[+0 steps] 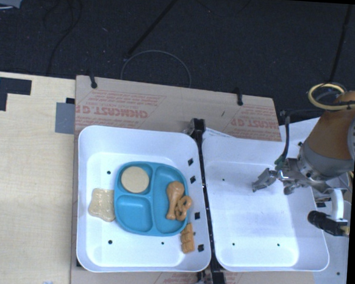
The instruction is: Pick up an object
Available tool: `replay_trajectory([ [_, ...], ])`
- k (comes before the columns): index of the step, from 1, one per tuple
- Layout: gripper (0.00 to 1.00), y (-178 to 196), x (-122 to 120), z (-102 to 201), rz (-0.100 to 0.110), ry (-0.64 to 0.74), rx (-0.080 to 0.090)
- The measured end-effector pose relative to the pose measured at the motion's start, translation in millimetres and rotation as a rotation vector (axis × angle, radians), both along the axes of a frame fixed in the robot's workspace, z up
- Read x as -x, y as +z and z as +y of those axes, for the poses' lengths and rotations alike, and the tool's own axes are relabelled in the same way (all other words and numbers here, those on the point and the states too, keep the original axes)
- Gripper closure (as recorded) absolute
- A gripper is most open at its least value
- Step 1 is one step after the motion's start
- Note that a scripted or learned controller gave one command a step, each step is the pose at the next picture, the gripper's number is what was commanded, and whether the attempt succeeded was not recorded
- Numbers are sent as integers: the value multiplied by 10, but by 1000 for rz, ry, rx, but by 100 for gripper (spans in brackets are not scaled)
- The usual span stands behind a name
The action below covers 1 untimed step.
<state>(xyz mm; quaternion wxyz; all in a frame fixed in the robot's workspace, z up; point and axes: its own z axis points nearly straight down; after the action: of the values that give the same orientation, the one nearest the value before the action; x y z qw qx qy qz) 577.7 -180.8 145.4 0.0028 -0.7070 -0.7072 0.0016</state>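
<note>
A blue divided tray (136, 218) lies in the left bin (98, 144). A round tan disc (134, 179) rests in the tray's upper-left compartment, and a knobbly tan piece (178, 201) lies in its right compartment. A pale flat slice (103, 204) sits on the bin floor against the tray's left edge. Just off the tray's lower-right corner is a small tan chunk (187, 238). My gripper (276, 186) hangs over the right bin (243, 235), near its upper right, far from all these objects. Its fingers are spread open with nothing between them.
A black hinge strip (199, 189) runs between the two bins. Both bins rest on a cardboard sheet (161, 109) on the bench. The grey arm (327, 150) enters from the right, with a black part (327, 222) by the right bin's rim.
</note>
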Motion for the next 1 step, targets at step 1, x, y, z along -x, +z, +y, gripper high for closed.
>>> replay_trajectory([
  [1,0,-538,11,14,1,0,0],
])
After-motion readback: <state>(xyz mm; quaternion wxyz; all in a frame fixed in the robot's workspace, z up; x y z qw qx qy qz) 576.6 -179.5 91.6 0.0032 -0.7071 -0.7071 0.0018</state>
